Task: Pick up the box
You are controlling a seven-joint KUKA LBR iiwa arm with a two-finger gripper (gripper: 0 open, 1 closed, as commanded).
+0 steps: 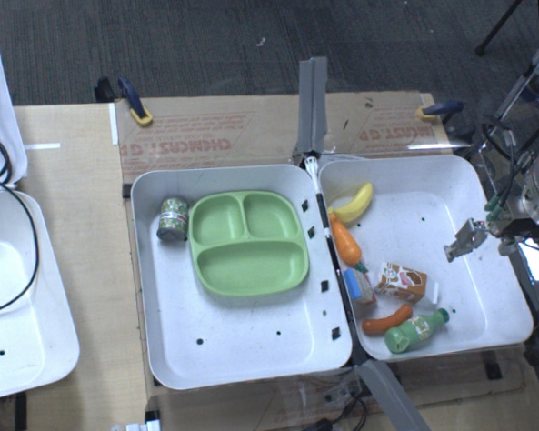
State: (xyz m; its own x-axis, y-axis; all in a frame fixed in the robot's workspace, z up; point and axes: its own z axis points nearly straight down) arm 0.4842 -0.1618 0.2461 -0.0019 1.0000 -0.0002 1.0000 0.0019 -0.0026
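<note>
Nearest the camera, along the lower edge of the right-hand bin (pixel 459 333), a green bottle (pixel 415 331) lies on its side at about 6 o'clock in that bin, its cap end pointing toward 3 o'clock. Touching it just above, a red-orange sausage-shaped toy (pixel 387 320) curves along the bin floor. A little farther back lies the box (pixel 403 282), a small carton printed in white, red and brown, tilted and resting near the bin's centre-left, at roughly 8 o'clock from the bin's middle. Beside it at 9 o'clock, against the divider between the bins, sits a small blue-and-white packet (pixel 357 286). Beyond that an orange carrot (pixel 346 242) lies lengthwise, and farther still a yellow banana (pixel 354 202) rests at about 10 o'clock in the bin.

The gripper (pixel 464 240) hangs over the right-hand bin at 3 o'clock, well apart from the box, with bare white floor between them; whether its fingers are parted or closed cannot be told from this angle, and nothing is seen held in it.

In the left-hand bin (pixel 168 344), a green divided plate (pixel 248 242) sits at centre, with a small patterned can (pixel 172 219) just beside it at 9 o'clock. Farthest away, at 12 o'clock on the table (pixel 74 149), a blue-and-yellow clamp (pixel 135 103) and a second clamp (pixel 441 110) grip the far edge.
</note>
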